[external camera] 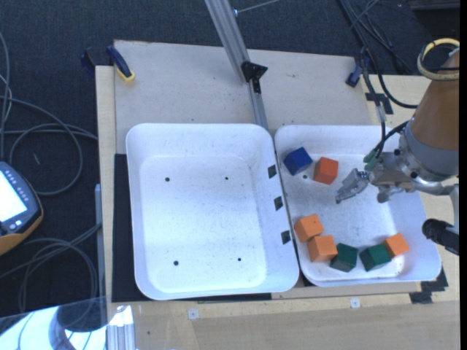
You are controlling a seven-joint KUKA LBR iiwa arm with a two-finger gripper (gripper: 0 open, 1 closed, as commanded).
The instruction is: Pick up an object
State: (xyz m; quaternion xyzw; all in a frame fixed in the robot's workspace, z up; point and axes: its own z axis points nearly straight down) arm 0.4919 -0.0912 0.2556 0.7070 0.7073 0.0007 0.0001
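Note:
The right bin (365, 133) holds several small blocks. A blue block (297, 160) and an orange block (326, 170) lie at its far left. Two orange blocks (309, 227) (322, 248) sit by its left wall, nearer the front. Two green blocks (344, 257) (376, 255) and another orange block (397, 244) line its front edge. My gripper (365, 194) hangs over the middle of this bin, right of the far orange block. Its fingers (349, 189) are spread apart and open, with nothing between them.
The left bin (146, 141) stands beside the right one, the two meeting at a shared wall (281, 203). A metal pole (230, 31) slants over the bench's back. Blue clamps (120, 63) (355, 75) grip the far corners. Cables lie on the floor around the bench.

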